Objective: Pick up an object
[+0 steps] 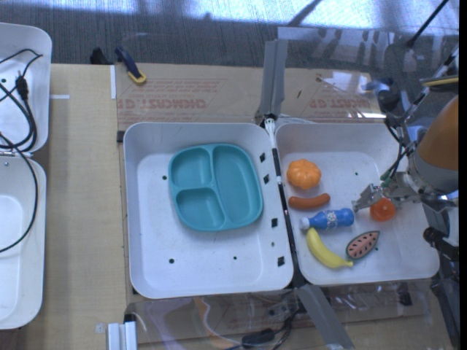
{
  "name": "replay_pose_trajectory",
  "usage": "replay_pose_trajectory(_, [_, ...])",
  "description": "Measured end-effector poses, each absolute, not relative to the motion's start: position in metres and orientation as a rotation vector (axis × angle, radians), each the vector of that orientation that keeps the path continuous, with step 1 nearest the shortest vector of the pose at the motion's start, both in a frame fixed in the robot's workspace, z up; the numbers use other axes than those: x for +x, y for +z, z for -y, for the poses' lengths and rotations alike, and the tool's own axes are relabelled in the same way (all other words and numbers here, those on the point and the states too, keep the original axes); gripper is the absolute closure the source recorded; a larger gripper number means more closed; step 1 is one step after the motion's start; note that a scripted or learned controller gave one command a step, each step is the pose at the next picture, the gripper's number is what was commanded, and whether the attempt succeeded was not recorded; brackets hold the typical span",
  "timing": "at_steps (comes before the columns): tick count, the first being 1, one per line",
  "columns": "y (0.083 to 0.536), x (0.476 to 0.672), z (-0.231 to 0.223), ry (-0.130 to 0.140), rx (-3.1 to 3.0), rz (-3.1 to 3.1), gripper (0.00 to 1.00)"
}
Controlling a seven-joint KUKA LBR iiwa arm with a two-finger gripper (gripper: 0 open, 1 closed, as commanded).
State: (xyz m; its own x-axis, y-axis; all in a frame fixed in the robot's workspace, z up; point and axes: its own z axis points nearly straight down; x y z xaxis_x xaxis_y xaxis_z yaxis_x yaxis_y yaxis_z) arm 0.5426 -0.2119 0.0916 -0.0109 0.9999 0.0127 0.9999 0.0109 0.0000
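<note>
The small orange ball [382, 209] sits beside the gripper [370, 194], jaw state unclear; bottle [330, 219], watermelon slice [363, 244] nearby.

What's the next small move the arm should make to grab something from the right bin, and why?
Probably lower the gripper a little over the small orange ball: it hovers just left of that ball, the nearest item, and nothing shows between its fingers yet.

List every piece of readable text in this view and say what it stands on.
Red print on the cardboard sheet behind the left bin: upside down and blurred, cannot be read reliably.
More red print on the cardboard behind the right bin: blurred, unreadable.
Label on the small blue-and-white bottle: too small to read.
</note>
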Motion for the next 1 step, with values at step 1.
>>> replay_pose_trajectory(1, [0.1015, 0.5409, 0.2190, -0.003, -2.218, 2.223, 1.00])
